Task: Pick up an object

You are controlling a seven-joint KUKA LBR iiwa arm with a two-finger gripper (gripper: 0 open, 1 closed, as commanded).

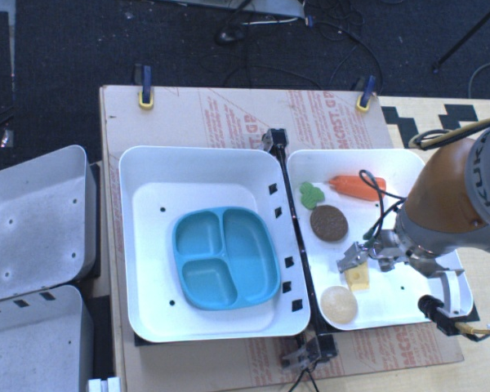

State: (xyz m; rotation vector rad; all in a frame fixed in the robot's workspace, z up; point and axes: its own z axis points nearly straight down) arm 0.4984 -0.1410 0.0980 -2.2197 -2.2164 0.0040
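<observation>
In the right bin (408,163) lie an orange carrot (355,187), a small green piece (312,193), a round brown cookie (329,223), a small yellow block (358,279) and a pale cream disc (339,304). My gripper (354,259) hangs low over the bin, just above the yellow block and to the right of the cookie. The grey arm with its orange band (445,190) covers the right part of that bin.
The left bin (147,178) holds a blue tray with three compartments (225,256). A black divider (292,227) runs between the two bins. Yellow clamps (146,98) hold the board at its far edge. Grey panels (33,219) stand to the left.
</observation>
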